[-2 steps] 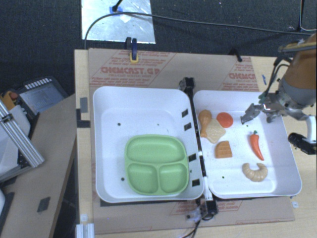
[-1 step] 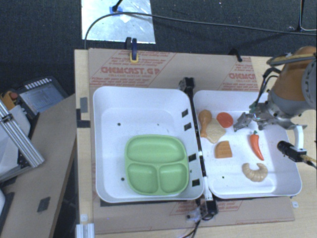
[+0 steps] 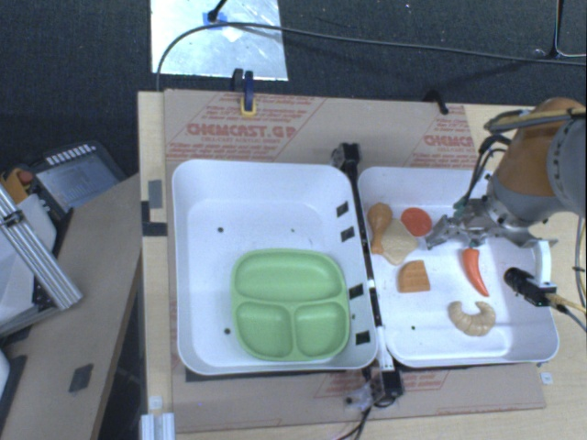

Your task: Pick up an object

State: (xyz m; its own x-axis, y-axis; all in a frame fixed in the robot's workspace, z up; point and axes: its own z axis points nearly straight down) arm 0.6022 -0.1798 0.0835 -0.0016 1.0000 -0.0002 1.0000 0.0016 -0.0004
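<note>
Tool (image 3: 447,230) is hovering low in my right bin (image 3: 541,337); I cannot tell its state. Carrot (image 3: 474,270) is lying just below-right of it, long axis running near-to-far. Tomato (image 3: 416,220) is sitting just left.

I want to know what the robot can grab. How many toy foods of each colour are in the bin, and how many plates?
Orange or red foods: 3, a tomato, a carrot, an orange wedge
Tan or cream foods: 3, a tan piece, a cream piece, a croissant
Green plates: 1
Total: 7
</note>
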